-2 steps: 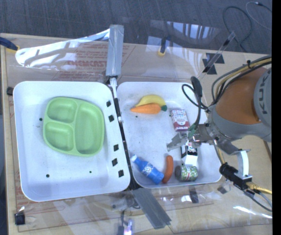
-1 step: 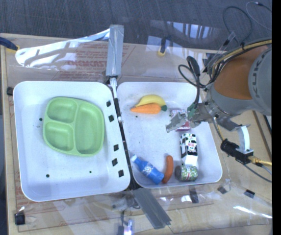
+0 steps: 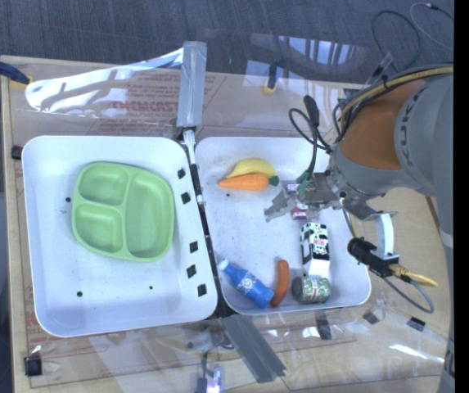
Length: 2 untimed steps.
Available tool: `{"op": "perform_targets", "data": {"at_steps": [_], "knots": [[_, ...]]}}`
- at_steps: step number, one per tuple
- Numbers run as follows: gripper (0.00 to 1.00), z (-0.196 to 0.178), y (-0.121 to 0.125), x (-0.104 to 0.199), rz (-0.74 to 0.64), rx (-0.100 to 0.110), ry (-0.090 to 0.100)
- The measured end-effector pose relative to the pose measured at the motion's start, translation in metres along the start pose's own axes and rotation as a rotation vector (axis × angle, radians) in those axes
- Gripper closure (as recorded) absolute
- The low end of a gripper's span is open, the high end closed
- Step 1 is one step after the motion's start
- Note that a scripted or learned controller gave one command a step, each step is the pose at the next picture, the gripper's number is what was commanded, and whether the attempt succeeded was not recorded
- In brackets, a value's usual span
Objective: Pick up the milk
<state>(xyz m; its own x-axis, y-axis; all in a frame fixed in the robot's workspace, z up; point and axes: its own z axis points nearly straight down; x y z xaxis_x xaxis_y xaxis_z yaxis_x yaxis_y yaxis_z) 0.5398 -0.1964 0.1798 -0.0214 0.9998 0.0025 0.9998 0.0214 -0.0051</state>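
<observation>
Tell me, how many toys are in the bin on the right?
6. A banana and carrot lie together at the back. The milk is by the right wall, a green can just below it. A sausage and blue bottle lie at the front. The arm may hide more.

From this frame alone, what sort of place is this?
Likely a robot lab test bench: two white bins taped to a board, toy food like a carrot and milk carton, and loose cables behind.
</observation>
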Motion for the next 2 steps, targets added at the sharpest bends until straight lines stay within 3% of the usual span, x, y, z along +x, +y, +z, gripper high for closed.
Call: {"op": "perform_targets", "data": {"at_steps": [1, 2], "knots": [[0.00, -0.038, -0.046, -0.012, -0.089, -0.001, -0.001], [0.00, -0.103, -0.059, -0.014, -0.165, -0.006, -0.004]]}}
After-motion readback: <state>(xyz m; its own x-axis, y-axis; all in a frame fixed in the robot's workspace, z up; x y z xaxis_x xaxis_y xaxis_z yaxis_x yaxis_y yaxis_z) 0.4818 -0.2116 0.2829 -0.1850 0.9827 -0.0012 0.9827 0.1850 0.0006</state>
